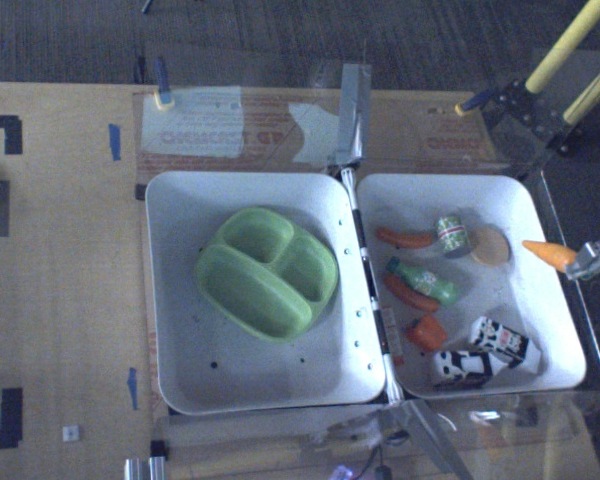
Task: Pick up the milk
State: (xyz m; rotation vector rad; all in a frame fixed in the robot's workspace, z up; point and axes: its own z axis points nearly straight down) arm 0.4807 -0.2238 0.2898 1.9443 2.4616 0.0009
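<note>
The milk, two cow-spotted cartons point(499, 339) and point(463, 366), lies tipped in the right bin's point(550, 218) near corner. The claw point(588, 260) hovers at that bin's right rim, grip unclear. Best descend squarely over one carton, avoiding the red pepper point(427, 333).

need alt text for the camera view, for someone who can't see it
Two shallow white bins sit side by side on a bench: the left bin holds a green divided tray, and the right bin holds two cow-patterned milk cartons, sausages, a green bottle and a carrot.
</note>
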